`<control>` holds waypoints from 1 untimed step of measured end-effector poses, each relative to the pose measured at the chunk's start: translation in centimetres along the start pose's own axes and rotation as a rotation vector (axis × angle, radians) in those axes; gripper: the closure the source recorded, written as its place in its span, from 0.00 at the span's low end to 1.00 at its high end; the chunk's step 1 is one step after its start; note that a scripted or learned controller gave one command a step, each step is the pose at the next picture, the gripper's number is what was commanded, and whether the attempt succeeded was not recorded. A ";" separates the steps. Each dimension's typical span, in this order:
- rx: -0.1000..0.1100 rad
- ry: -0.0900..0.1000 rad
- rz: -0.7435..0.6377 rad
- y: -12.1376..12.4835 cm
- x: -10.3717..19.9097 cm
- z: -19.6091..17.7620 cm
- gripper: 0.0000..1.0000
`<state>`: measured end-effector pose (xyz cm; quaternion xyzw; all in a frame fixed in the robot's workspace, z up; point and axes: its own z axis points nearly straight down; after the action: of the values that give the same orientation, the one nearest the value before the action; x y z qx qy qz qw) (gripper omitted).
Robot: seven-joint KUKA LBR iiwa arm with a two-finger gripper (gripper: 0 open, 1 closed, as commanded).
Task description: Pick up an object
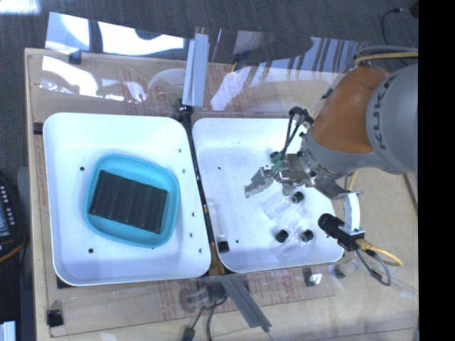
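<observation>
In the right bin my gripper hangs low over the floor, left of the bin's middle, and I see nothing between its tips. Just right of and below it lies a clear plastic object with small black caps, hard to make out against the white. In the left bin sits a blue dish holding a dark ribbed block.
The grey and orange arm covers the right bin's far right side. A ridge divides the two bins. A metal bar stands behind them, and clamps sit along the bench front.
</observation>
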<state>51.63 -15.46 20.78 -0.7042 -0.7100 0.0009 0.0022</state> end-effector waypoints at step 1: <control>0.001 -0.002 -0.121 -1.9 15.6 1.7 0.00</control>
<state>49.56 0.14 19.08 -0.6600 -0.7512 0.0016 0.0019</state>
